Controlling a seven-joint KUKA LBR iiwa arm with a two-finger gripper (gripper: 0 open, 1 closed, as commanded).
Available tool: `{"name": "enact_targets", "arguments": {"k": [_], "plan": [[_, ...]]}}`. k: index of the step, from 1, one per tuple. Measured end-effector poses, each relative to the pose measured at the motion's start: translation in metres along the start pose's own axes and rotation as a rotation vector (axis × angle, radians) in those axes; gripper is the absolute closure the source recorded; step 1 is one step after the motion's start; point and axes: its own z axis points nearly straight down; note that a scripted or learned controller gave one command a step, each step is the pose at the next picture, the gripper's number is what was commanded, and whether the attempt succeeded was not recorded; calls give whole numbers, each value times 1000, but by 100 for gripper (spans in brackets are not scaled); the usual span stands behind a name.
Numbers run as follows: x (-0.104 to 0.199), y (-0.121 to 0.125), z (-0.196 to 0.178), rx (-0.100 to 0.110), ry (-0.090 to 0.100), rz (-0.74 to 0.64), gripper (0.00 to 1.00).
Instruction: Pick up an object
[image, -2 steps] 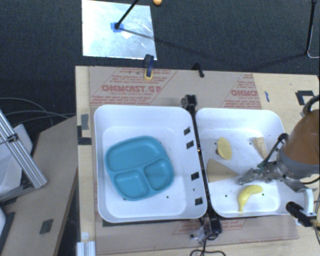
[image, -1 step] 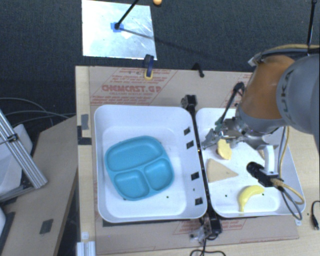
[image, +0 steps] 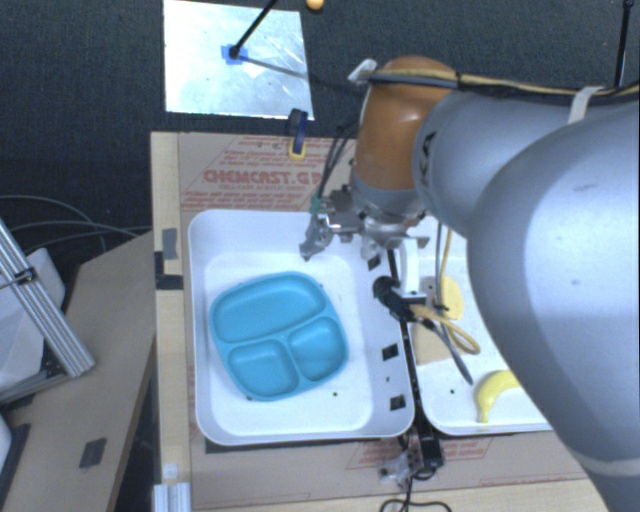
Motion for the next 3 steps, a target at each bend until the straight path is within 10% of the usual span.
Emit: {"name": "enact_targets", "arguments": {"k": [1, 2, 3], "plan": [[92, -51, -2, 10, -5, 10, 0], [25, -20, 61, 8, -7, 20, 0], [53, -10, -100, -7, -1, 12, 0]]}}
